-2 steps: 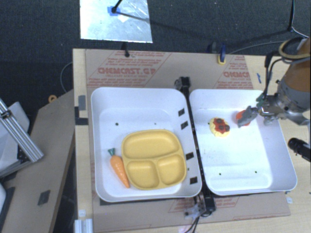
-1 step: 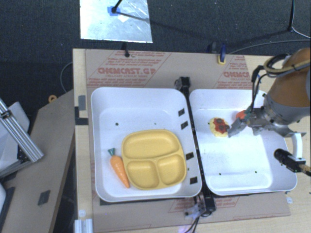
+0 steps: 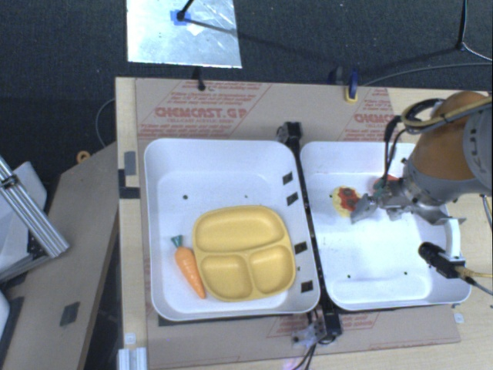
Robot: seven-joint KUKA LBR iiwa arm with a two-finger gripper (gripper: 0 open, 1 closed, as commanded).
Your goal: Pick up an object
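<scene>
In the right bin point(image 3: 385, 280) a small red and yellow object point(image 3: 345, 198) lies near the left wall. My gripper point(image 3: 363, 210) reaches in from the right and sits low, just right of and slightly below that object, touching or nearly touching it. In the left bin point(image 3: 173, 168) a yellow three-compartment plate point(image 3: 243, 251) rests on the floor, with an orange toy carrot point(image 3: 188, 268) lying beside its left edge.
The arm's grey wrist and orange band point(image 3: 445, 154) hang over the right bin's right side. A black divider strip point(image 3: 302, 206) runs between the bins. Cables trail at the back right; a shiny sheet point(image 3: 183, 21) lies behind the bench.
</scene>
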